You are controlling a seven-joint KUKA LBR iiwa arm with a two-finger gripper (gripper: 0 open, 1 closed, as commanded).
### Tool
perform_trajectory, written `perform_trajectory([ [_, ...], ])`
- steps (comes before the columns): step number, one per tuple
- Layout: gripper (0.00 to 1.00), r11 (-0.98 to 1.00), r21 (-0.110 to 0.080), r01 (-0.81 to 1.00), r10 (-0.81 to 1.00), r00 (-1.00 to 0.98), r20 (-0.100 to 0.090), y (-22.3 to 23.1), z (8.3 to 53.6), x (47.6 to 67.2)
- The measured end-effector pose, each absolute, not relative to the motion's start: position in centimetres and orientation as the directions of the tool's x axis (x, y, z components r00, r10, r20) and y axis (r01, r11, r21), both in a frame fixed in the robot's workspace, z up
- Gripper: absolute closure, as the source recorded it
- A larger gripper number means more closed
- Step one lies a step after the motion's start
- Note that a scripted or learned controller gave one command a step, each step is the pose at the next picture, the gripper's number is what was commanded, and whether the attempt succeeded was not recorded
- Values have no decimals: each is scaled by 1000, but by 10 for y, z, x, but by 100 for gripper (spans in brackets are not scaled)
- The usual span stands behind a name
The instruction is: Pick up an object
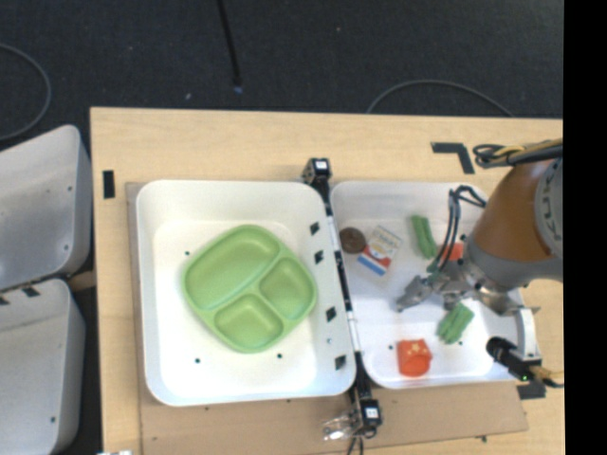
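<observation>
The gripper hangs low over the middle of the right bin, its grey metal fingers pointing toward the bin's left side, with the orange-banded arm reaching in from the right. Whether those fingers are apart or together cannot be told from this angle, and nothing is plainly seen between them.

Several small objects lie around it in the right bin. A green block sits just beside the gripper, to its lower right, close to the wrist. A green stick-shaped piece lies above it, near the bin's far wall. A small white packet with red and blue markings rests to the upper left of the fingertips, and a round brown disc lies just left of that packet, near the divider between the bins. A red object sits near the bin's front wall, below the gripper and apart from it.

The left bin holds a light green divided plate with three compartments, lying flat, well apart from the gripper
</observation>
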State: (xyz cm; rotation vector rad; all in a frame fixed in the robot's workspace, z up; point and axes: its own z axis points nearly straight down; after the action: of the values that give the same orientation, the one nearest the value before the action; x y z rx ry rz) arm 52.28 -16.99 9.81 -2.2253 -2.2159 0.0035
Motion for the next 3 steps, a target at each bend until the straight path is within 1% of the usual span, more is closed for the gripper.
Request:
perform_trajectory([
  [1,100,-12,3,1000,1000,12,-2,-172,111,524],
  [2,100,1,7,1000,1000,-1,-3,-175,175,528],
  [3,100,0,2,1000,1000,0,-1,-169,221,525],
])
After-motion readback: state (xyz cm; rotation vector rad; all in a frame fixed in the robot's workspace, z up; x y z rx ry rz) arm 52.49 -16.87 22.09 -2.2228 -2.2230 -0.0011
